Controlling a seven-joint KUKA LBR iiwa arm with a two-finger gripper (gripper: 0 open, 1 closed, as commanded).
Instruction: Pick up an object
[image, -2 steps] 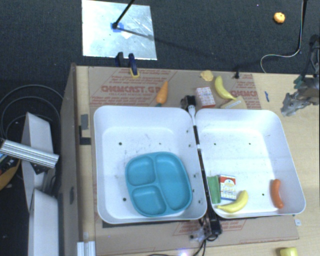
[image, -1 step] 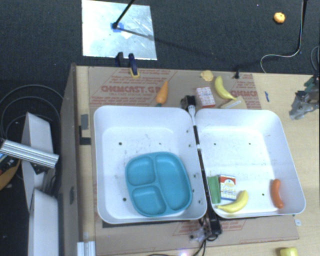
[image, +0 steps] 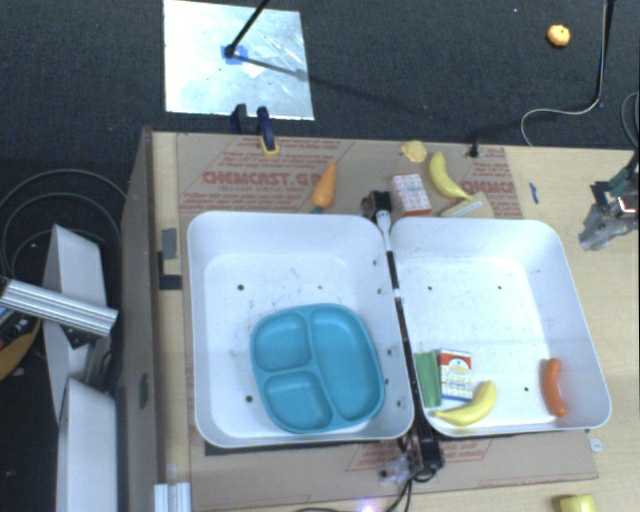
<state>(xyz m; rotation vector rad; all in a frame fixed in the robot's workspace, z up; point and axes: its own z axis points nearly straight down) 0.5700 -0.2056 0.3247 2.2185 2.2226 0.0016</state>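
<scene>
The right bin (image: 560, 260) holds a green block (image: 427, 377), a small red and white box (image: 455, 375), a yellow banana (image: 470, 405) and an orange sausage (image: 553, 387), all along its near edge. A blue divided plate (image: 316, 367) lies in the left bin (image: 230, 260). My gripper (image: 603, 230) is at the view's right edge, outside the right bin and beyond its far right corner, over the bench. It is well apart from every object in the bins.
Behind the bins on the cardboard lie a carrot (image: 325, 185), a small pinkish box (image: 410, 193), a second banana (image: 445, 178) and a yellow scrap (image: 413, 151). A blue clamp (image: 262, 125) sits at the back edge. A yellow item (image: 575, 503) lies at the near right.
</scene>
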